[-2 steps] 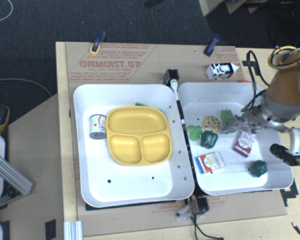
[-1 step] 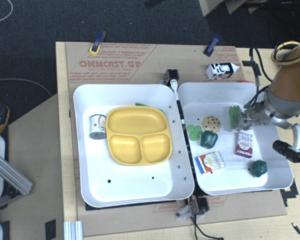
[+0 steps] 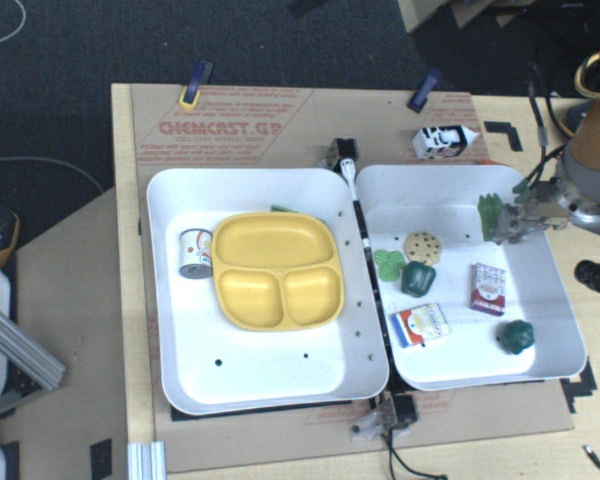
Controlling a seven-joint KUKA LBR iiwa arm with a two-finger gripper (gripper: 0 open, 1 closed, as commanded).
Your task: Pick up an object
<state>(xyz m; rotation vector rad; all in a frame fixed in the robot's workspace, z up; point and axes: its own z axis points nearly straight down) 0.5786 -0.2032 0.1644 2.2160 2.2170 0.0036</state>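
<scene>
Judging from how things lie, the pick is not finished, since the gripper (image 3: 510, 220) sits low at the far right edge of the right bin (image 3: 565, 298), touching a green object (image 3: 491, 215), but whether its fingers are apart or closed on it I cannot tell.

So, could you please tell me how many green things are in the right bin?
4: one at the gripper by the far wall, a light one near the left wall, a dark one touching it, and one near the front right corner. More may be hidden.
</scene>
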